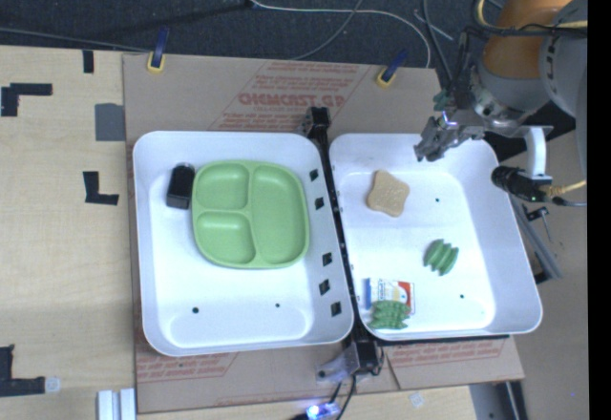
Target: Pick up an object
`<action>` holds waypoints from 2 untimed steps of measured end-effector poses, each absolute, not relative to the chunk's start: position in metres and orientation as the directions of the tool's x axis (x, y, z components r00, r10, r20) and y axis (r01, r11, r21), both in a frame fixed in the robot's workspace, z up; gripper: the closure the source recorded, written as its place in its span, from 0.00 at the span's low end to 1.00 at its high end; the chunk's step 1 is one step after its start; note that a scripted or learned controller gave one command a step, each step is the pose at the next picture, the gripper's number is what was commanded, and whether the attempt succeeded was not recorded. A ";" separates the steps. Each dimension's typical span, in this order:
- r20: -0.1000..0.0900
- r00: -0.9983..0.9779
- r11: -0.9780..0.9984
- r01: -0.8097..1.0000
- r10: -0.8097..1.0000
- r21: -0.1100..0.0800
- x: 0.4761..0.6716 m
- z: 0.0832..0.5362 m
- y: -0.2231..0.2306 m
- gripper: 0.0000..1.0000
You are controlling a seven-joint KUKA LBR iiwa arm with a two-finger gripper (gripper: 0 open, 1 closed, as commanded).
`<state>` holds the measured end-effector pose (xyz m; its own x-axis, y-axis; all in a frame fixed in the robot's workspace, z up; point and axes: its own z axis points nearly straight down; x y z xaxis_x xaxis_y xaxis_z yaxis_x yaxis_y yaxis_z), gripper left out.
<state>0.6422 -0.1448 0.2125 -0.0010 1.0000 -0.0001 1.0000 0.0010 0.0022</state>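
Observation:
A tan, bread-like piece (pixel 388 193) lies in the upper middle of the right bin (pixel 477 308). A small green object (pixel 441 257) lies further down on that bin's floor. By the front wall lie a small printed packet (pixel 390 292) and a leafy green toy (pixel 389 314). My gripper (pixel 432 143) hangs over the bin's far edge, up and to the right of the tan piece, with nothing seen between its fingers.
The left bin (pixel 162 294) holds a green divided plate (pixel 251 214) and a small black object (pixel 180 186) beside its left side. Black clips run along the seam between the bins (pixel 329 246). Cables trail across the dark surface behind the bench.

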 end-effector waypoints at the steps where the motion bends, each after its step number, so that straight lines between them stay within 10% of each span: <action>1: 0.001 -0.005 0.005 1.000 1.000 -0.003 0.634 0.205 -0.086 1.00; 2: 0.000 -0.004 0.004 1.000 1.000 -0.004 0.617 0.204 -0.035 1.00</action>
<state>0.6173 -0.0351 0.2036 -0.0041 1.0000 0.0003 1.0000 0.0041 -0.0035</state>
